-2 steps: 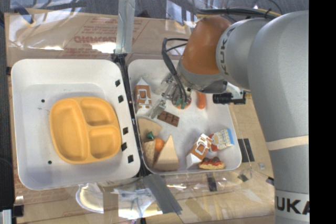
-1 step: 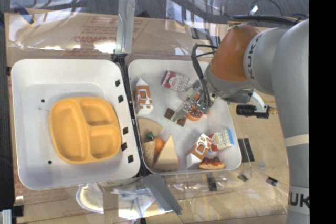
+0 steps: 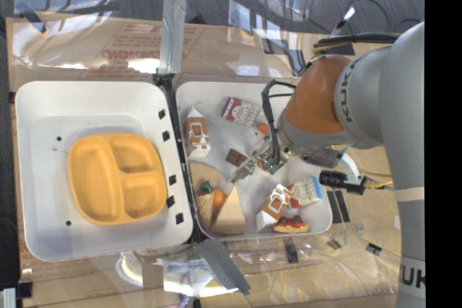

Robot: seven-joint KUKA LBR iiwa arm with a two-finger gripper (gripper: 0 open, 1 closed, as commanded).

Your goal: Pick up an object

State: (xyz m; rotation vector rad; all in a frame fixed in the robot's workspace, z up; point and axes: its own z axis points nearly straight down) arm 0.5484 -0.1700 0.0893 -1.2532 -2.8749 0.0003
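Arm is reaching in from the right, and its claw is hanging low over the middle of the right bin. Can't tell from this angle whether the claw is spread or pressed together; nothing is visibly sitting between its tips. A small brown block is lying just beside the tip, up and to the left. A small carton is standing further left of the claw. A red-and-white packet is lying above it, near the bin's far wall. A cheese wedge is sitting just below the claw, with an orange piece touching it. Two cartons and a pizza slice are lying below-right. The yellow tray is sitting well off to the left in the left bin.
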